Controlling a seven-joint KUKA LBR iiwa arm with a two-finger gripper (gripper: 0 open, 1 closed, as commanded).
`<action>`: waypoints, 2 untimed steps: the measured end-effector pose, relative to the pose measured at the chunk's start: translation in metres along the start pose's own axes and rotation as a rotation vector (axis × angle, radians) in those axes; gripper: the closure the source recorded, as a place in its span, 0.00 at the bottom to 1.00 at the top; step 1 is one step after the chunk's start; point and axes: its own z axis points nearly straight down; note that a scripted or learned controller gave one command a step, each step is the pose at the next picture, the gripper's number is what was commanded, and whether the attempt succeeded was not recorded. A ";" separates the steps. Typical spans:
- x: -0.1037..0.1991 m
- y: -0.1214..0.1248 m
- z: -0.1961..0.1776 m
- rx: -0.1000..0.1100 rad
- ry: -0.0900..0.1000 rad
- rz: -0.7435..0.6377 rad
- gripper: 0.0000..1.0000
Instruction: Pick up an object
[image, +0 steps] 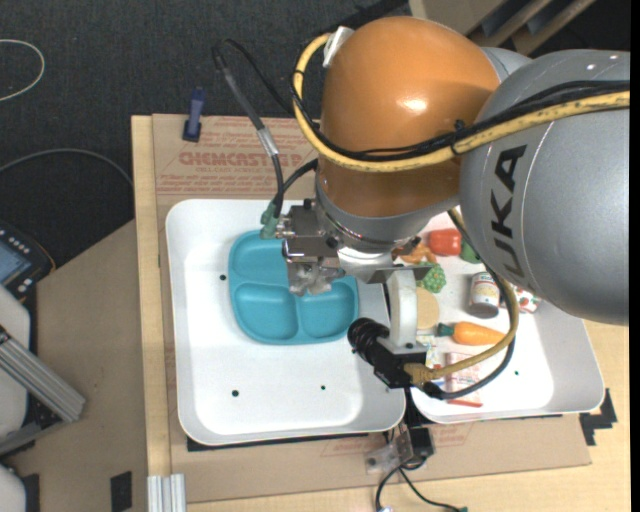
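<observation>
Camera view: 2 white bins side by side on a cardboard-topped bench (150, 300). Left bin (200, 350) holds 1 thing, a blue divided tray (265, 295), lying flat in the bin's upper middle, closer to its right edge than its left; it's light blue plastic w/ rounded corners and 3 compartments, ridges between them. Gripper (312, 282) hangs over the tray's right part, right at its surface; can't tell whether it is open or shut, metal wrist parts hide that. Arm (420, 120), w/ big orange band and grey body, covers the left bin's upper right corner and most of the right bin (560, 390). Approx 4 small items show in the right bin near its upper left: 1 red piece (443, 241), 1 green piece (435, 277), 1 small can (484, 292), 1 orange carrot-like item (478, 333); more may be hidden under the arm. 1 blue clip (193, 114) sits at the bench's top left edge. Black and yellow cables loop off the arm across the seam between the bins.
</observation>
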 end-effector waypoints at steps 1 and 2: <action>-0.029 0.001 -0.171 -0.035 0.011 0.009 1.00; 0.010 0.035 -0.086 -0.006 0.000 0.006 1.00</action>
